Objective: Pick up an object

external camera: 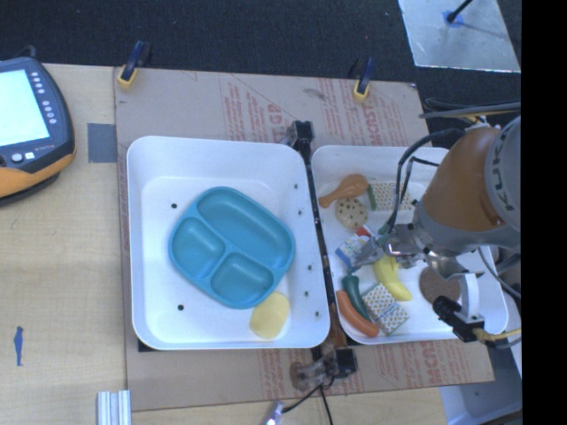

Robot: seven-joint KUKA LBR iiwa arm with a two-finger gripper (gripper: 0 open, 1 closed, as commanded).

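The right bin [496, 312] holds several toy foods: a tan drumstick [345, 188], a brown cookie [351, 211], a yellow banana [392, 279], a green pepper [353, 288], an orange hot dog [354, 315], a checked cracker [384, 306] and a blue-and-white piece [351, 249]. My gripper [384, 243] hangs low over the middle of this bin, just above the banana and right of the blue-and-white piece. The arm's grey wrist and orange band [461, 184] cover the bin's right half. Nothing can be made out between the fingers.
The left bin [146, 237] carries a blue divided plate [232, 246] and a pale yellow lemon [270, 315] at its front right corner. A tablet pendant [27, 122] lies at the bench's far left. Clamps [131, 65] [361, 78] hold the cardboard's back edge.
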